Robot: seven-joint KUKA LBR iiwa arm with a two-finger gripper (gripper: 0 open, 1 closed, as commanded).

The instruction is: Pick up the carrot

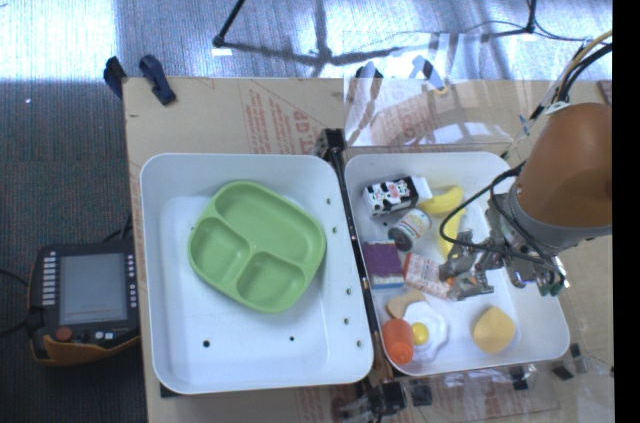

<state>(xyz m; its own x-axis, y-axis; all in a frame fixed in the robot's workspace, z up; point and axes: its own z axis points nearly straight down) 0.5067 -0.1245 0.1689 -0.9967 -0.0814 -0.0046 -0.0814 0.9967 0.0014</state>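
The carrot point(398, 342), a short orange-red piece, lies in the front left corner of the right bin point(555, 331), touching a fried egg toy point(426, 325). My gripper point(468, 275) hangs low over the middle of the right bin, above the edge of a pink and white packet point(423, 272). It is up and to the right of the carrot, well apart from it. The grey arm with its orange band point(570, 166) reaches in from the right.
The right bin also holds a cow-patterned carton point(390, 195), a yellow banana point(443, 203), a small can point(409, 229), a purple box point(382, 263) and a yellow lump point(493, 329). A green divided plate point(258, 246) lies in the left bin point(170, 331).
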